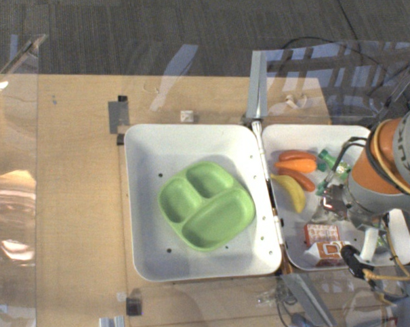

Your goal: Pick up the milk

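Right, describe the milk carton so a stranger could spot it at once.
Look in the right-hand white bin, at its near end, just below the banana. The milk carton lies there beside the grey arm. Unlike the carrot and banana, it is boxy, printed red-brown and white.

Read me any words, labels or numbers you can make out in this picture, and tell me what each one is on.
No text can be read.
Milk carton, in the right bin: red-brown and white printing, too small and blurred to read.
Green divided plate, banana, carrot: no markings visible.
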You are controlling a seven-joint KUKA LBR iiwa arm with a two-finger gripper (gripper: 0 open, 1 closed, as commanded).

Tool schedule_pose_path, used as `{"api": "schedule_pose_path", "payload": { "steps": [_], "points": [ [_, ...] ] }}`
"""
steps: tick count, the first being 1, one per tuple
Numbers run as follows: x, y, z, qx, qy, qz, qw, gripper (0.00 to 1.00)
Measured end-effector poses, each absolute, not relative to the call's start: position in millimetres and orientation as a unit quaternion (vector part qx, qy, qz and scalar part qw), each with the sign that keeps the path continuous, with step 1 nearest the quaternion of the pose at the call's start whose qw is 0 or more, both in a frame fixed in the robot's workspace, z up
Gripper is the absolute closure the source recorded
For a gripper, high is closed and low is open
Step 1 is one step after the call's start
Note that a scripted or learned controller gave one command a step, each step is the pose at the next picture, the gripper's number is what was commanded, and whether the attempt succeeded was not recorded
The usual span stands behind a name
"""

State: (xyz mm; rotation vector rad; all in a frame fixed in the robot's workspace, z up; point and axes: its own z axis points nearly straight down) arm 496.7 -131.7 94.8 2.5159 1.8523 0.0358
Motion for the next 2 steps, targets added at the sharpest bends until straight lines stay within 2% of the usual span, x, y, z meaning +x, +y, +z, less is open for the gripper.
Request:
{"api": "schedule_pose_path", "payload": {
  "steps": [1, 2],
  "points": [
    [489.1, -119.2, 186.0, 0.667, 0.745, 0.0018, 0.003, 1.0],
    [489.0, -119.2, 185.9, 0.667, 0.745, 0.0017, 0.003, 0.0]
  ]
}}
